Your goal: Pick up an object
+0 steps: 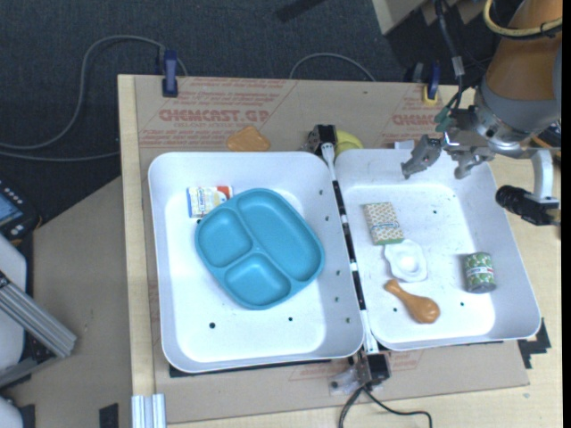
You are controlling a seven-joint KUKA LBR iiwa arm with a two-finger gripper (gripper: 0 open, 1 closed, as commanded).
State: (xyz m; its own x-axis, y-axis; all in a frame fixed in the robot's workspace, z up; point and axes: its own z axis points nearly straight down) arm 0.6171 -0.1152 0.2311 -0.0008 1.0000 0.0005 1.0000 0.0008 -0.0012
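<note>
Camera view from above puts the grey metal pincer (443, 157) in the upper right of the frame, above the far edge of the right-hand shallow white bin (500, 319). Its two fingers are spread wide, one pointing left and one right, with nothing between them. Above it rises the grey arm with its orange band (526, 65), running off the upper right corner.

Below the pincer, inside the right bin, lies a small rectangular patterned packet (382, 221), near the bin's left wall. Just below that sits a white rounded object with a pale centre (406, 260), and just below again a tan drumstick-shaped toy (414, 301), lying at a slant. A small green patterned can (479, 272) stands well apart, by the bin's right side.

Left of centre, the left-hand shallow white bin (178, 319) carries a blue plastic divided plate with three compartments (259, 246); a small white carton with a red and blue label (206, 198) lies at its upper left edge, touching it.

On the brown cardboard-covered table (143, 328), behind the bins, rest an orange flat piece (248, 138) and a yellow rounded object (348, 141).
</note>
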